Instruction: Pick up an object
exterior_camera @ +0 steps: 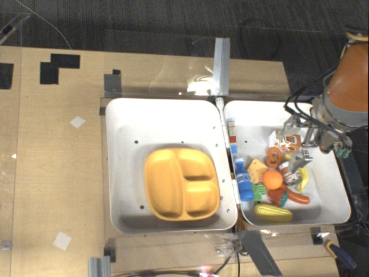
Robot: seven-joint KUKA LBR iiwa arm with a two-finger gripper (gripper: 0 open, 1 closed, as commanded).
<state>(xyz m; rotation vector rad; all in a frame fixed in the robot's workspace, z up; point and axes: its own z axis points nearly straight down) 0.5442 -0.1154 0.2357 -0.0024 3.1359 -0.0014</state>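
The right bin [253, 120] holds a heap of toy food at its near middle. An orange ball [273, 179] lies at the heap's centre, with a yellow wedge [256, 169] to its left and a blue bottle [244, 184] beyond that. A yellow corn cob [273, 212] lies nearest the front wall, and a red sausage [298, 198] sits to its upper right. A brown-orange round piece [275, 156] lies at the heap's far side. My gripper [296, 156] hangs low over the heap's right part, just right of that round piece and above a yellow banana [304, 179].
The left bin [127, 126] holds a yellow divided plate [181, 182] at its near middle. A thin red and white tube [232, 133] lies along the right bin's left wall. The arm's cables and orange band [349, 82] stand over the right bin's far right corner.
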